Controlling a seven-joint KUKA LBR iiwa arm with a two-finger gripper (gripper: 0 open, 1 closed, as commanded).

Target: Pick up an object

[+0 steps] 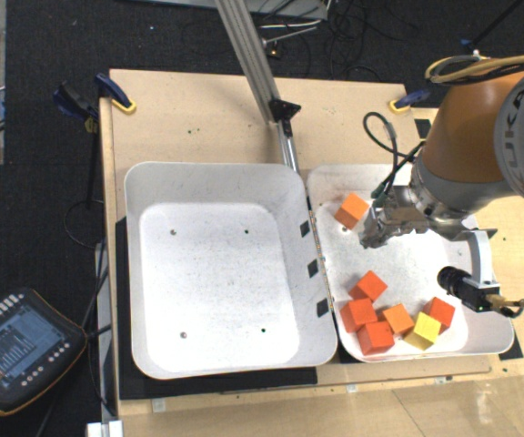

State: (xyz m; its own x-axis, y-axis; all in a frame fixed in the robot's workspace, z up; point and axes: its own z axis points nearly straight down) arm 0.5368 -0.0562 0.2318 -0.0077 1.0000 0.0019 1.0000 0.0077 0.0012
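Right now I have the gripper lowered into the right bin, its tip just beside a lone orange block that sits tilted near the bin's upper left corner. I judge the arm is placed there because that block stands apart from the others and so offers the easiest approach; the rest are crowded together, which leaves little room for anything to slip in between them. From this angle the wrist hides the working end, so I cannot tell how the jaws stand, and I see nothing held in them. The block looks close to the tip, perhaps touching, but I cannot be sure which. The right bin holds the whole supply: besides the lone block there is a cluster at the lower end, with red-orange blocks to the left, a lighter orange cube in the middle, a yellow cube and another red-orange one toward the right. The left bin is where I suppose a picked object could go.
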